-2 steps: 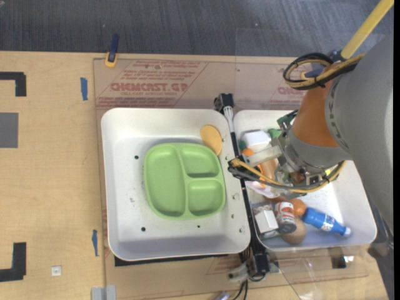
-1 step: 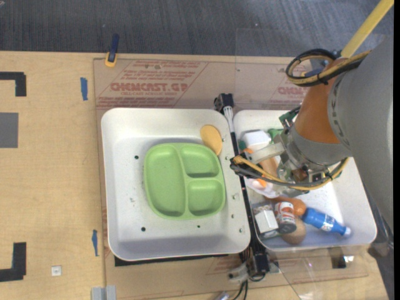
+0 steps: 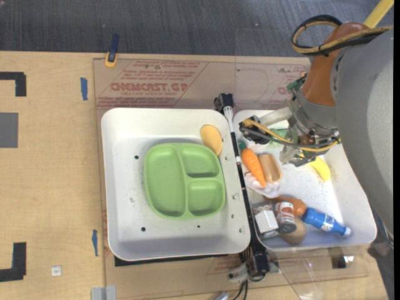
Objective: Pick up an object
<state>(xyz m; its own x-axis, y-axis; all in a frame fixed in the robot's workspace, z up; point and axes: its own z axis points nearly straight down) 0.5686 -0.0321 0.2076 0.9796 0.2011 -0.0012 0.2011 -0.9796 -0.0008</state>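
Hovering over the right bin (image 3: 359, 195), the gripper (image 3: 294, 149); whether its jaws are apart cannot be told. Carrot (image 3: 251, 162) and bun (image 3: 270, 167) lie just left of the jaws.

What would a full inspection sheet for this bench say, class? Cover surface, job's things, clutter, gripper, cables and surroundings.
Surface: brown board bench bearing left bin and right bin.
Job's things: in the right bin, carrot, hot dog, yellow piece, blue bottle, can.
Clutter: green divided plate and yellow-orange item in the left bin.
Gripper: gripper low over the right bin; fingers unclear.
Cables: yellow and black loops at the wrist.
Surroundings: blue tape marks, dark floor.
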